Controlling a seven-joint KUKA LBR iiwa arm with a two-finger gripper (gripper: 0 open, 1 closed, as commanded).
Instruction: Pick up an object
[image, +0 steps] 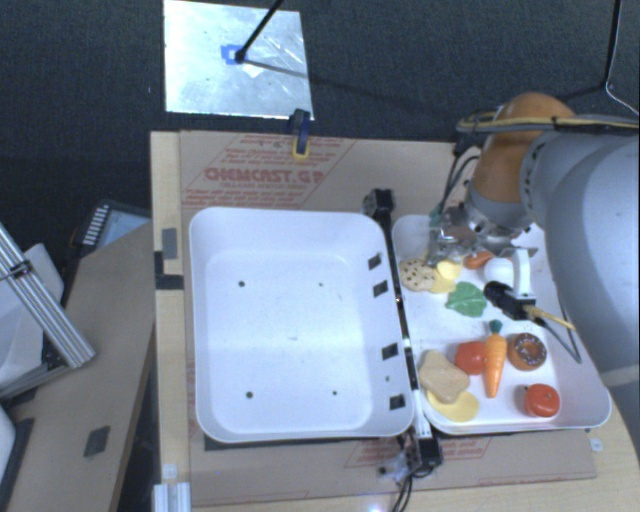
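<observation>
The grey arm (590, 230) is seen reaching in over the right bin (590, 405), its orange band (515, 150) bent down above the wrist. The gripper (447, 248) is lowered at the far left corner of the right bin, just above a cookie (416, 274) and a pale yellow piece (449, 270); how far it is opened cannot be told, and nothing can be seen held in it.

Further objects are spread through the right bin: a green leaf (466, 298) near its middle, a carrot (495, 362), a doughnut (527, 351), a tomato (541, 400) and a bread slice (442, 376) toward its near end. The left bin (290, 320) is set against the right bin's left wall.

Both bins are carried on a cardboard sheet (260, 170) upon the tabletop (110, 330), with dark flooring beyond. "CHEMCAST GP" appears to be printed in red on the cardboard behind the left bin.
</observation>
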